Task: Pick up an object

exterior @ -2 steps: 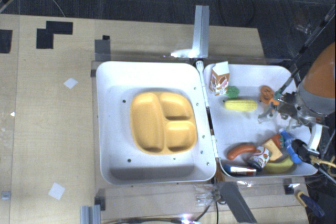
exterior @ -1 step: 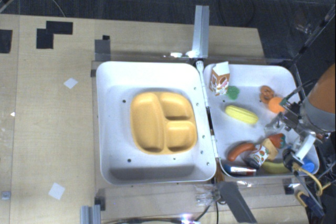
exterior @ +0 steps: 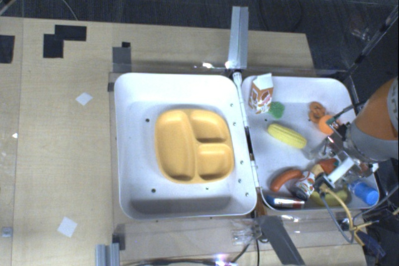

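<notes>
Gripper, its open-or-shut state indiscernible, low over the right bin amid clutter at its near edge; the corn cob, lying alone mid-bin beside the divided yellow tray, is probably light, stiff plastic, best pinched across its middle

arm: grey body | orange band above wrist | thin cables
</notes>
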Available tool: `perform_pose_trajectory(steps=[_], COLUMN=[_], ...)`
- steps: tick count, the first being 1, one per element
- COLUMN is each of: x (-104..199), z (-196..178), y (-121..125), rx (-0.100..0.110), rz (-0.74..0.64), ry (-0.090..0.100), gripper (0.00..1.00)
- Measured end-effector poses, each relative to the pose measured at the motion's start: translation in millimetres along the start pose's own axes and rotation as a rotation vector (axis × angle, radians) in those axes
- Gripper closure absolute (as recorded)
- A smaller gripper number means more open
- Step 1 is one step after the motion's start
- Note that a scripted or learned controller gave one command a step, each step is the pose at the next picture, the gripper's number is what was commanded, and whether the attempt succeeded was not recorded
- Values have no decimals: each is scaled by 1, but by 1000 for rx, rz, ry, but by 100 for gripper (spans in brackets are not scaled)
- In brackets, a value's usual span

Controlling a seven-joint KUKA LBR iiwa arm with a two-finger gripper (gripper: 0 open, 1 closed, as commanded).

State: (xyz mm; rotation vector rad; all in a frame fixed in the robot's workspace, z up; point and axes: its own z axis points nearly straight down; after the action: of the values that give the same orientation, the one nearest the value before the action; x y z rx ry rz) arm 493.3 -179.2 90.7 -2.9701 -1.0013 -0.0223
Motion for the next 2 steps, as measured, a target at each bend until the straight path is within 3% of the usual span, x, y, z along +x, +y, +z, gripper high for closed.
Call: perform_pose_trajectory(steps=[1,2], x=[-7,4], z=[-8,0], y=[6,-12], rx=[17,-7], rz=[-205,-38], ry=[0,-11], gripper=[0,0])
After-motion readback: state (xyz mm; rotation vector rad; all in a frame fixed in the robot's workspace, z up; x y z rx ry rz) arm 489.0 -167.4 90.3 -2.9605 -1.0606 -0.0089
